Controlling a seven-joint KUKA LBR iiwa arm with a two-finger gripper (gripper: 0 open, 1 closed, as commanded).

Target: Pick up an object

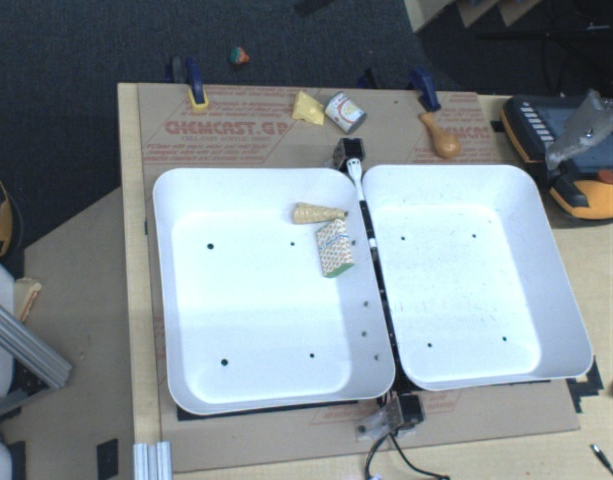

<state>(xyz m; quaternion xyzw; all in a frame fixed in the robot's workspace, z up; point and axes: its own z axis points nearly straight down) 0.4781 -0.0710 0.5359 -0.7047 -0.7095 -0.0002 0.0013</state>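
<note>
Two objects lie in the left bin (186,298), near its upper right corner. One is a tan cone-shaped piece (317,213) lying on its side. Just below it and touching it lies a small packet (334,247) with a green and white pattern, tilted slightly. The right bin (546,268) has only bare white floor showing.
On the cardboard behind the bins lie a yellow wedge (308,109), a small silver-white box (345,112) and a brown wooden piece (441,138). A black-handled tool (352,156) lies at the seam between the bins. Blue clamps (195,80) hold the board. A yellow-black device (561,143) sits at the right.
</note>
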